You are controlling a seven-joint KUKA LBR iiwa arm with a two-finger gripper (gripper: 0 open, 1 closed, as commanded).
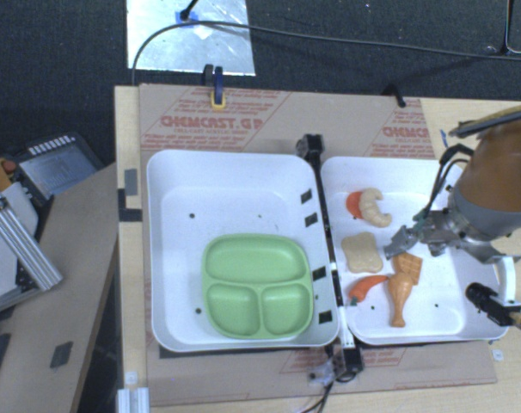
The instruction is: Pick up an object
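Your gripper (pixel 404 242) hangs low in the right bin (pixel 432 327), touching the top of the drumstick (pixel 401 287) beside the bread slice (pixel 361 252). You cannot tell whether it is open.

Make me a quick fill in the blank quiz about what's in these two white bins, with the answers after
1. The green divided plate lies in the ____ bin as the camera sees it.
2. The green plate has ____ compartments.
3. The gripper hovers over the right bin, just above the ____.
4. The tan bread slice lies between the shrimp and the ____ carrot piece.

Missing words: left; three; chicken drumstick; orange
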